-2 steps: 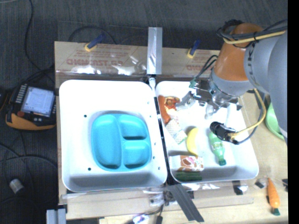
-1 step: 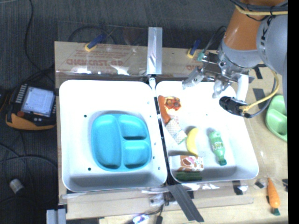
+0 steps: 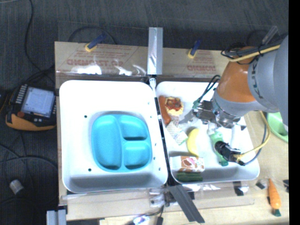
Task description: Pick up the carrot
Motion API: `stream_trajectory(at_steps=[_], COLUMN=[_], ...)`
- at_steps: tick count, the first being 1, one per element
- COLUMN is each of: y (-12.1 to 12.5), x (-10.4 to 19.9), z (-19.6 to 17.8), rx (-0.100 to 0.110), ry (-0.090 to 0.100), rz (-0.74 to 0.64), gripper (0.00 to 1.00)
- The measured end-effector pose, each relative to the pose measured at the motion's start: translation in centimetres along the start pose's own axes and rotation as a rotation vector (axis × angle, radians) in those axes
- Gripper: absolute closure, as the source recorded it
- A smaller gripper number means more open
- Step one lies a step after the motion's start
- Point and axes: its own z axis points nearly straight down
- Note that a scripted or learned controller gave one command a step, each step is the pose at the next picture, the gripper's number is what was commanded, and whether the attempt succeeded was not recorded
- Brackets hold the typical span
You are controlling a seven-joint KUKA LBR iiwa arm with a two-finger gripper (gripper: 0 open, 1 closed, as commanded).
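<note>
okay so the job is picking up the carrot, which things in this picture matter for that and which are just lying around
Belongs to the job:
carrot, lying on the bench outside the bins, near the lower right corner
gripper, over the right bin

Just lying about:
blue divided plate in the left bin
banana
pastry
small box
green bottle

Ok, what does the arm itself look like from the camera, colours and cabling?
The arm is grey with a rounded orange band above the wrist. Yellow and black cables run along it, and a yellow cable loops near the dark metal gripper.
</note>
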Motion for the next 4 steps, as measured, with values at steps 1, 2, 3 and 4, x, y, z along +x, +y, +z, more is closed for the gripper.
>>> stream_trajectory(at_steps=[1,2,3,4], y=[-1.1,-1.2,-4.1,-4.1], x=[-0.4,-0.3,-3.0,-3.0], z=[-7.0,-7.8,-11.4,-11.4], rx=[-0.001,0.003,-0.002,-0.002], ry=[-0.001,0.001,-0.001,-0.001], rz=[-0.003,-0.004,-0.016,-0.016], gripper=[0.00,1.00,1.00,0.00])
